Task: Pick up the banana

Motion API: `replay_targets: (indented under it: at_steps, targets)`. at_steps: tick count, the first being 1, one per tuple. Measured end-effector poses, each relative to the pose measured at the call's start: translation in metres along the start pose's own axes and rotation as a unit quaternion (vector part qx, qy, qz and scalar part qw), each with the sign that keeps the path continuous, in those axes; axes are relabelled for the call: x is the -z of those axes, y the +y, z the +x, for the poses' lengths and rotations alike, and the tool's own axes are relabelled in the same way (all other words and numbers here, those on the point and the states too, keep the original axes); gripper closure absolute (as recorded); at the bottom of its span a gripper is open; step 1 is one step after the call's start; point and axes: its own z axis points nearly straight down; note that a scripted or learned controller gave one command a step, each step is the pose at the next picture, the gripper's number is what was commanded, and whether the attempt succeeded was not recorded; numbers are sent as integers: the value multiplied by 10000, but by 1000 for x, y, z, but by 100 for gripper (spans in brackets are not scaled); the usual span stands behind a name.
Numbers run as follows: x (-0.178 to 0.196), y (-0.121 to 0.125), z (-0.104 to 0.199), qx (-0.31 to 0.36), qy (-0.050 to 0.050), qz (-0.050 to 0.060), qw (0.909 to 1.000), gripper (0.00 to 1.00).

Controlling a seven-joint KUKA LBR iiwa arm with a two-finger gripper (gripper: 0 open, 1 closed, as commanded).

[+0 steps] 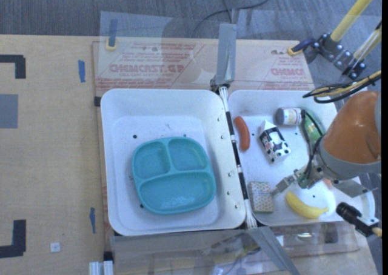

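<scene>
Pincer [301, 178] is parked low in the right bin [339, 107], just above the banana [306, 206], and honestly I can't tell from up here how its tips are set, the wrist blocks too much. Nothing looks clamped as far as I see. That banana lies flat near the bin's front edge, toward the right corner. Just to its left there's a small speckled sponge block [262, 196] at the front-left corner. Further back I've got a black-and-white carton [273, 142] mid-bin, a red sausage [242, 132] along the left wall, and a silver can [288, 115] near the back. Left bin [115, 146] carries a teal divided plate [174, 174].
</scene>
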Motion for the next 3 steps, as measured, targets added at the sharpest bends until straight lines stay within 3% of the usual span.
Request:
replay_targets:
  at_steps: [1,2,3]
  targets:
    - [11,1,-3,-29,-21,-32,10000,100]
    - [11,1,-3,-29,-21,-32,10000,0]
    - [0,-2,-6,527,17,1,9986,0]
